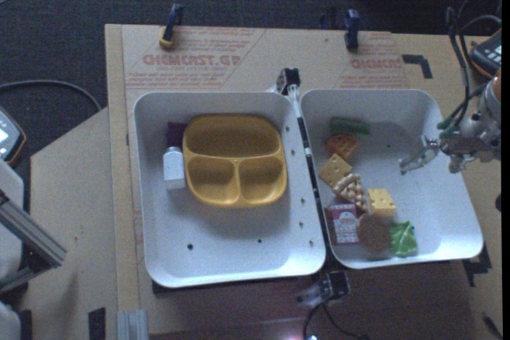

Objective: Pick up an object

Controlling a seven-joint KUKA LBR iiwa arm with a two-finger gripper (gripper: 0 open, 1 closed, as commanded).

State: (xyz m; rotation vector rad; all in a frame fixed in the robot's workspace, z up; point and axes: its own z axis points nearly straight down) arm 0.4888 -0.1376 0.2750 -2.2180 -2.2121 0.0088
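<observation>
The right bin (446,203) holds several toy foods. A green piece (350,125) lies at the back, with an orange waffle (343,146) just in front of it. Below them come a tan cracker (335,170), a knobbly beige piece (351,189) and a yellow cheese block (381,201). A red box (343,223), a brown round cookie (373,234) and a green leaf (403,238) sit near the front wall. My gripper (435,161) hangs over the right side of this bin, open, with nothing between its fingers. It is well right of the food.
The left bin (159,251) carries a yellow divided plate (235,160), a white bottle (174,167) and a dark purple item (175,130) beside it. Clamps (170,25) (351,28) hold the board's far edge. Cables hang near the arm (482,123) at the right.
</observation>
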